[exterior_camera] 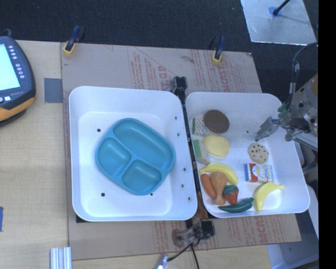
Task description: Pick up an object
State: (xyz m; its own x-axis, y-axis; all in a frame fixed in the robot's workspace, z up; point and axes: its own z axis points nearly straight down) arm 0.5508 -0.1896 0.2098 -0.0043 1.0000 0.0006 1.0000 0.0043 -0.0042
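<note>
Wood-grain desk (28, 172) under cardboard sheet (157, 72); blue divided plate (135, 156) in left bin (78, 150); gripper (277, 125) right of it, state unclear.

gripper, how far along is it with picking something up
Done: nothing looks picked yet. The toy foods, such as the cookie, the brown disc and the bananas, all lie in the right bin.
In hand: the gripper sits at that bin's upper right, with nothing visible between its fingers.
Left: settling on one item, closing on it and lifting. The blue tray lies in the left bin.
</note>
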